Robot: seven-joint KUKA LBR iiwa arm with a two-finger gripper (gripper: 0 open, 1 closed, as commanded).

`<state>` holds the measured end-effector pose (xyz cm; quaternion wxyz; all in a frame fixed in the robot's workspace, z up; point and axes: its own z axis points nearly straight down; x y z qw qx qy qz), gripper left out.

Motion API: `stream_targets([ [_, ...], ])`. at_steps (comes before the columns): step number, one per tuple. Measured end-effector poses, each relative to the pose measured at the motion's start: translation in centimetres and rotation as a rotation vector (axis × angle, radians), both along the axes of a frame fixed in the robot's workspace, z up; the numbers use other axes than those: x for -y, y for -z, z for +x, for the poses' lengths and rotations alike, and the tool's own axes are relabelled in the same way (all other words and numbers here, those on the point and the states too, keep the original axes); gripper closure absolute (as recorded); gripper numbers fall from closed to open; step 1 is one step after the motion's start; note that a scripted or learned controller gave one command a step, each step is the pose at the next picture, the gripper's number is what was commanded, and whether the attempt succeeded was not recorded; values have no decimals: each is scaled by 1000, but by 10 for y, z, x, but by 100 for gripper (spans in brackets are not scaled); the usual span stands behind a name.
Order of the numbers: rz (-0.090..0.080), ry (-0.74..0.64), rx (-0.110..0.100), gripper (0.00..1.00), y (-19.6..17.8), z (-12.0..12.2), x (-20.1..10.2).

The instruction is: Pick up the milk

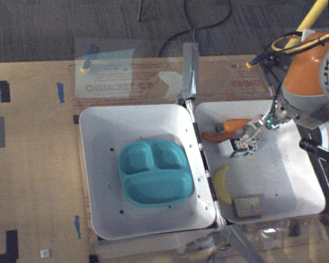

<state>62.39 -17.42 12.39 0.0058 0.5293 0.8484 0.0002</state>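
The milk [229,147] is a small white carton lying in the right bin [288,187], just below an orange carrot [230,127]. My gripper [247,141] reaches in from the right on a slant, and its tip is down against the carton's right end. The tip covers that end of the carton. The orange-banded wrist [307,76] hangs over the bin's far right corner.
A yellow banana [223,185] lies along the right bin's left wall, and a speckled tan block [247,207] sits near the front edge. The left bin [99,137] holds a teal divided plate [154,172]. A metal divider [201,154] separates the bins.
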Motion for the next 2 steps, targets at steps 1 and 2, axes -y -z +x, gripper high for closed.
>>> stream_targets([
  [1, -7, -61, -3, 0, 13, 1, -7],
  [2, 4, 31, -4, 0, -28, -12, -3],
])
